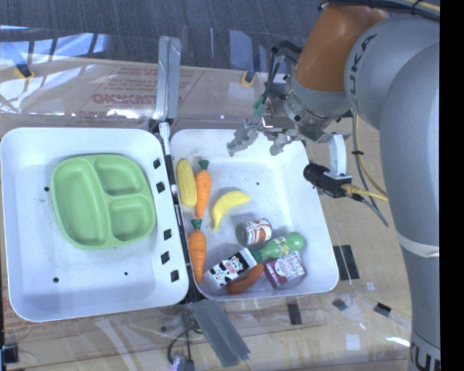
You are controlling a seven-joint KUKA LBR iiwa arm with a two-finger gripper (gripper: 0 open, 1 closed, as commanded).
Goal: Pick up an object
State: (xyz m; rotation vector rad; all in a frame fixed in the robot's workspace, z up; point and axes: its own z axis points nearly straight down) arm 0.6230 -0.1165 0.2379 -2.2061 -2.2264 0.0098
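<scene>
gripper (257, 140) hangs at bin's 12 o'clock, fingers spread, nothing held | banana (229, 206) loose mid-bin, probably easiest grab

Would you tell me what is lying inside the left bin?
The left bin holds one green divided plate with three compartments, lying flat and bare. Whatever lies beneath the plate is covered and cannot be seen.
</scene>
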